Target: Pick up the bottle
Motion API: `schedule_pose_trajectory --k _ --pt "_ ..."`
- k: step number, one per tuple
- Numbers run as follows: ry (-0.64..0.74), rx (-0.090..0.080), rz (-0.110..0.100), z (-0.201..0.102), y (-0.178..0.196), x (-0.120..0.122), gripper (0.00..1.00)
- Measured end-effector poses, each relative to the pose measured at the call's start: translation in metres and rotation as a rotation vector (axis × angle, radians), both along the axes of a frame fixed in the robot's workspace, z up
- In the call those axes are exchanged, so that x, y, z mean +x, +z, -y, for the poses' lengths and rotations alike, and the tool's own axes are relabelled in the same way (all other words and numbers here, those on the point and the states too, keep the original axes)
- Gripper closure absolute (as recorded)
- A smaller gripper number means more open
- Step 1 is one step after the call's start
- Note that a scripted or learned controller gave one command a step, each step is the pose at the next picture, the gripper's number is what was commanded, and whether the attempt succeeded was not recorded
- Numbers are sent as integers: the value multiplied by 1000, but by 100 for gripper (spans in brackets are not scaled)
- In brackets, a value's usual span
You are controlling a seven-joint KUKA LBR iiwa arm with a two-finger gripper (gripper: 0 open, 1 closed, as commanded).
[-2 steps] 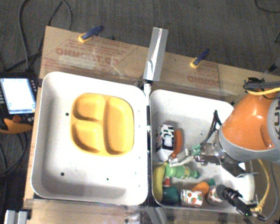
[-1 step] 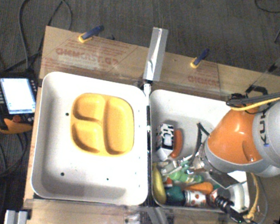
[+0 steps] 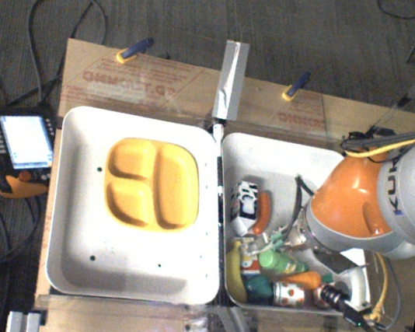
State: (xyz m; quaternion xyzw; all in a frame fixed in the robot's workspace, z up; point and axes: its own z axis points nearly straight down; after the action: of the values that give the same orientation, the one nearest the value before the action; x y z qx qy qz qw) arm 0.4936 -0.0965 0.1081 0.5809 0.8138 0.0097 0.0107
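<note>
Gripper: sits low in the right bin, down among the heap of things at the near side; whether it is open or closed, or has hold of anything, cannot be told, since the wrist covers it.
Arm: reaches in from the right, its orange band and grey body hanging over the right half of the right bin.
Bottle: green, lying on its side in the near part of the right bin, just below the gripper and pressed in among other things; contact with the gripper cannot be told.
Right bin: white and shallow, its far part bare; it also holds a small white toy car, an orange carrot-like piece beside the car, a yellow banana along the left wall, and a red and white can near the front wall.
Left bin: white, holding a yellow divided tray lying flat toward its far side.
Handheld screen: on the floor, left of the bench.
</note>
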Motion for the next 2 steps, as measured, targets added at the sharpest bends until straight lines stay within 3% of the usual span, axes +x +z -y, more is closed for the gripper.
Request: schedule_pose_trajectory --k 1,2 --pt "-28 -4 -30 -26 102 38 100" --pt "-28 -4 -31 -26 102 38 0"
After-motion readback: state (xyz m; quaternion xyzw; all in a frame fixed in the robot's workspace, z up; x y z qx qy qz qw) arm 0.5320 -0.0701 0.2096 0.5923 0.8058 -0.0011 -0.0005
